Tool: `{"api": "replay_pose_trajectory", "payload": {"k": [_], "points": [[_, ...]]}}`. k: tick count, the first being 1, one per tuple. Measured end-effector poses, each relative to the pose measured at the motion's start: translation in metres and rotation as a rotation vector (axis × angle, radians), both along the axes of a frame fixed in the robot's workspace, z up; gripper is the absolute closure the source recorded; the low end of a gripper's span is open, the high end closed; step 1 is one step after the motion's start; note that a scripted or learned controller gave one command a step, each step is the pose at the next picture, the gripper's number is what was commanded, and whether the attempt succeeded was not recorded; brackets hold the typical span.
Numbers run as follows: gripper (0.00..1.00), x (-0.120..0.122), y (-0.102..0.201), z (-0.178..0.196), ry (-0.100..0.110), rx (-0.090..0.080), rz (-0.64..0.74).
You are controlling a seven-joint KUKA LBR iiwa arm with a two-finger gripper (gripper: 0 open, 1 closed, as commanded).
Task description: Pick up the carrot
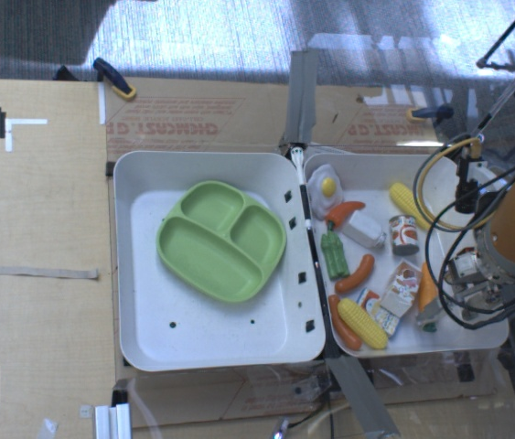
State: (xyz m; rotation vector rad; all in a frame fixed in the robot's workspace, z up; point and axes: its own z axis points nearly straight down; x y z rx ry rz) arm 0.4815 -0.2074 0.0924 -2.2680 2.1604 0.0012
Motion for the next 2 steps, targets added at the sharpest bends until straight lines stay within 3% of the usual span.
{"api": "replay_pose_trajectory", "payload": {"k": [1,2], "points": [[0.00,0.0363,-0.0017,-0.0009,0.005,0.000,-0.183],[1.00,0.0388,0.0001,0.0089,0.000,0.001,-0.180]]}}
